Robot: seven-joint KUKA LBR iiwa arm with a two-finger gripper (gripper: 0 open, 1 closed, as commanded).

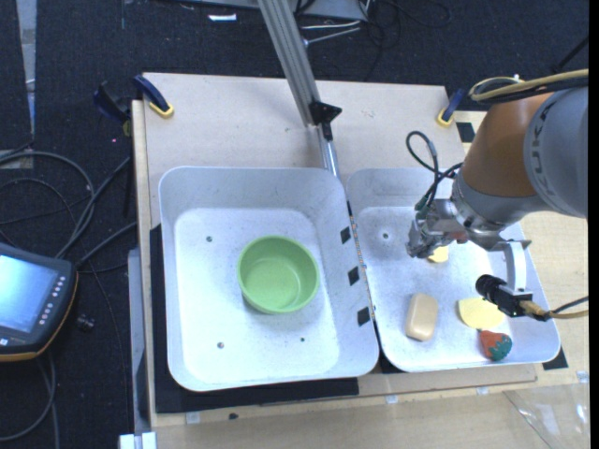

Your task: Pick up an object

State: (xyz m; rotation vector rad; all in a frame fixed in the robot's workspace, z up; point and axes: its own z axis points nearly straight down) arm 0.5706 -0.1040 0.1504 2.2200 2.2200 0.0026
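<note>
My gripper (427, 243) hangs low over the upper middle of the right bin (393, 215), under the grey arm with its orange band. A small yellow piece (438, 256) shows just below and to the right of the gripper, touching it or very close to it. Nearer the bin's front lie a tan block (422, 316), a flat yellow object (481, 315) and a small red and green object (496, 345). A green bowl (277, 274) sits upright in the middle of the left bin (197, 251).
A black part with an orange cable (501, 296) hangs from the arm over the yellow object. A metal pole (295, 54) slants down to the ridge between the bins. A handheld screen (28, 297) lies on the floor at the left.
</note>
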